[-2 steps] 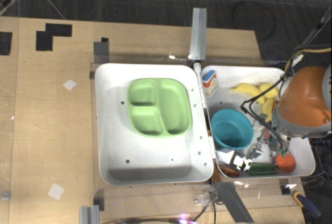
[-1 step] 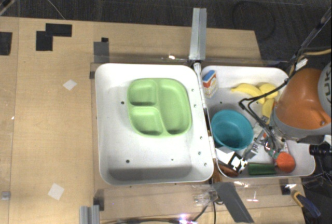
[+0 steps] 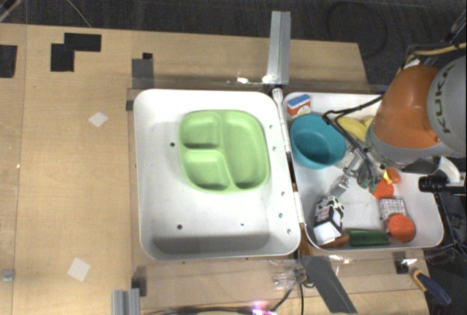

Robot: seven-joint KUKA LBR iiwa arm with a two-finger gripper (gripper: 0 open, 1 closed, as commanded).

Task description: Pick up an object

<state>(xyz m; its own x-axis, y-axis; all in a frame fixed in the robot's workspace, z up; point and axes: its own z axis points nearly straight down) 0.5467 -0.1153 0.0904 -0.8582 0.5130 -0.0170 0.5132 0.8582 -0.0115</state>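
Note:
The right bin [image 3: 432, 239] holds several small objects. A teal bowl [image 3: 317, 140] sits at its back left, with a small white, blue and red carton [image 3: 299, 103] behind it and a yellow item [image 3: 355, 128] to its right. Near the front lie a black-and-white box [image 3: 329, 214], a dark green stick [image 3: 368, 237] and an orange bottle with a white label [image 3: 395, 217]. My gripper [image 3: 350, 176] hangs over the middle of this bin, just right of the bowl and above the black-and-white box. A small orange piece [image 3: 387, 187] lies beside it. Nothing is visibly held.
The left bin [image 3: 160, 160] holds a light green divided plate [image 3: 222, 149]. A metal post [image 3: 279, 47] stands behind the wall between the bins. The grey and orange arm [image 3: 412, 113] covers the right bin's back right part. Wooden bench stretches to the left.

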